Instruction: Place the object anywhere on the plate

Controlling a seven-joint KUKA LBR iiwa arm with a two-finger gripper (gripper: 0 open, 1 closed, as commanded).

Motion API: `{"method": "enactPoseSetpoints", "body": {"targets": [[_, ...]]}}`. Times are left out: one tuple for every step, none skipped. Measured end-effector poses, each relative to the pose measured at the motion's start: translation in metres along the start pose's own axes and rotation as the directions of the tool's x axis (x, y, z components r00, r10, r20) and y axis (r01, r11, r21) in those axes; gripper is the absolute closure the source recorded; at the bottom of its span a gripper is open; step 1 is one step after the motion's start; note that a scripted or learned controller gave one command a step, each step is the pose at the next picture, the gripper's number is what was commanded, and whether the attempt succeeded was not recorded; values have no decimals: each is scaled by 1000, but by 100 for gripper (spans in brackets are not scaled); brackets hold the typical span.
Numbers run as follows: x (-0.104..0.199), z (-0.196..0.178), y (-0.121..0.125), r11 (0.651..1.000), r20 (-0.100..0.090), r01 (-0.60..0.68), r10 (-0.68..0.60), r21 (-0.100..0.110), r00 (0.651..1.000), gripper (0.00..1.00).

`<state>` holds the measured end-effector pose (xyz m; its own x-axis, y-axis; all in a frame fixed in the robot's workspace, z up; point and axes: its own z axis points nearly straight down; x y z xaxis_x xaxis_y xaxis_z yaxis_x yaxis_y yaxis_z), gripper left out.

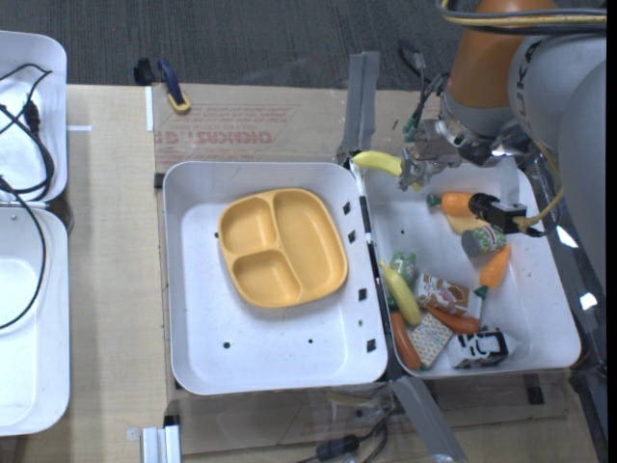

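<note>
My hand (416, 170) is at the far left corner of the right bin (564, 350), just beside a yellow banana (378, 163) that lies against the rim there. I cannot tell if my hand is released or clenched, because the wrist hides that part, and I cannot see the banana inside it. So I judge that the banana is near me but not surely taken.

The yellow plate (281, 246) with three sections sits in the left bin (198, 350), well apart from the banana, over the wall between the bins.

The banana looks like a toy one, so I expect it to be light, stiff and a little slippery, with a curved body that can roll or turn out of a grip. I think the best place to hold it is across the thick middle, not at the thin ends. Other toy food lies in the near part of the right bin: a second banana (400, 292) and a carrot (494, 265).
</note>
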<state>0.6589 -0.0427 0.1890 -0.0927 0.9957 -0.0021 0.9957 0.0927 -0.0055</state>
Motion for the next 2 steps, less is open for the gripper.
{"method": "enactPoseSetpoints", "body": {"targets": [[23, -44, -71, 1000, -1, 24, -24, 0, 1000, 100], [68, 1, -39, 997, -1, 79, -79, 1, 997, 100]]}}
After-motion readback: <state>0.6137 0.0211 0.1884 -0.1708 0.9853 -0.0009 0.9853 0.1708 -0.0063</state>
